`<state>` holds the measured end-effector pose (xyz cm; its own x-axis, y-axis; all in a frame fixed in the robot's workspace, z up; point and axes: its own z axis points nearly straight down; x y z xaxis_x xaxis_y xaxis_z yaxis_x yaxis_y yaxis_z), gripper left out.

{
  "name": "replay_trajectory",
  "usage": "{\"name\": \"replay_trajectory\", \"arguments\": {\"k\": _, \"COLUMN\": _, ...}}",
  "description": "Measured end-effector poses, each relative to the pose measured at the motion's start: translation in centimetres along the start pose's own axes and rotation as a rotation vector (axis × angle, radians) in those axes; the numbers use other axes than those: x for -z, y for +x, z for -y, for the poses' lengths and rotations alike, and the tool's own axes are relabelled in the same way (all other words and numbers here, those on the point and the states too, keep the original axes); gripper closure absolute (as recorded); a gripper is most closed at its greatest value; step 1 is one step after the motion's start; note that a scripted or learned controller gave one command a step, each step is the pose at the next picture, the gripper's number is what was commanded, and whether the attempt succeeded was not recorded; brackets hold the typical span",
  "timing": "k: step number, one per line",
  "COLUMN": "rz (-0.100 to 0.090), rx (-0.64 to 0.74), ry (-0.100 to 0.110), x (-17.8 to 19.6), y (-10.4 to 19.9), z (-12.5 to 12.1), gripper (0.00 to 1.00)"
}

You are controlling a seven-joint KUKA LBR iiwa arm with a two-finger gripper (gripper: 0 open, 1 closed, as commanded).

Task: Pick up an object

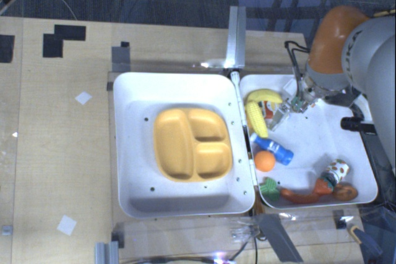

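Crowding gripper [286, 109]: banana [262, 96], corn cob [257, 120], blue bottle [273, 149]

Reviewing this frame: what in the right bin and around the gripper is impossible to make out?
- Gripper: too small and blurred in the camera view to tell open from shut.
- Red item beside the banana: mostly hidden by the corn.
- Small patterned object: too small to identify.

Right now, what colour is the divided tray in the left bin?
Yellow; the divided tray shows clearly in the camera view.
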<state>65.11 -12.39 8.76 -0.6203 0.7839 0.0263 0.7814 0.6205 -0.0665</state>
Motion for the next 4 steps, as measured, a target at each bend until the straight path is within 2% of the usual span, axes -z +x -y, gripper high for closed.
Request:
{"name": "replay_trajectory", "arguments": {"k": 1, "rz": 0.007, "rx": -0.285, "ry": -0.038, "x": -0.1, "y": 1.1, "z": -0.8, "gripper": 0.0}}
{"name": "replay_trajectory", "arguments": {"k": 2, "rz": 0.033, "rx": -0.194, "ry": -0.081, "x": 8.6, "y": -1.9, "z": 1.7, "gripper": 0.0}}
{"name": "replay_trajectory", "arguments": {"k": 3, "rz": 0.011, "rx": -0.587, "ry": -0.082, "x": 1.5, "y": 2.0, "z": 1.0, "gripper": 0.0}}
{"name": "replay_trajectory", "arguments": {"k": 4, "rz": -0.045, "rx": -0.628, "ry": -0.032, "x": 0.4, "y": -1.3, "z": -0.3, "gripper": 0.0}}
